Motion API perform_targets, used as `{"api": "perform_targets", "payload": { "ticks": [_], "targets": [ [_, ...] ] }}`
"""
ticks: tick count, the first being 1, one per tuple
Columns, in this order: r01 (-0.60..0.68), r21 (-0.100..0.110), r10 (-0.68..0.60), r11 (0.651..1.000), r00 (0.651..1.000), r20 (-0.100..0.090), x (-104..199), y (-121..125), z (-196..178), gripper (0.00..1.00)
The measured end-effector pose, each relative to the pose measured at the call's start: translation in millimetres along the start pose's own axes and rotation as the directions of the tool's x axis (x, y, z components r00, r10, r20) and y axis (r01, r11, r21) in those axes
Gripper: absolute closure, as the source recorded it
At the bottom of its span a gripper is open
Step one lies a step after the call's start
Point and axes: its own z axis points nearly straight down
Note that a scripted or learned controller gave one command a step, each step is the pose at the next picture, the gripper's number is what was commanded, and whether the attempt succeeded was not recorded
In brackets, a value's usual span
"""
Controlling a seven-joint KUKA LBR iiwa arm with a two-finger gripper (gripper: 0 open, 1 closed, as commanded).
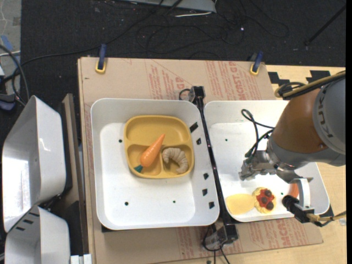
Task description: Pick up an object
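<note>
Diagonally, carrot (152,150) lies in tray (137,128), tip upper-right.

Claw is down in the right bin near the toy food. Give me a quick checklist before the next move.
1. Claw inside the right bin: ok.
2. Claw holding something: cannot tell.
3. Nearest targets, the yellow slice and the berry tart, lie flat near the front wall: ok.
4. Claw directly over either one: not ok, it sits behind them.
5. Black cable clear of the food: ok.
6. Carrot and shrimp sit on the yellow plate in the left bin: ok.
</note>
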Motion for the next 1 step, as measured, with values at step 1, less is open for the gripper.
{"api": "perform_targets", "payload": {
  "ticks": [1],
  "targets": [
    [0.007,-0.006,-0.007,1.000,1.000,0.002,3.4,3.5,-62.5,1.00]
  ]
}}
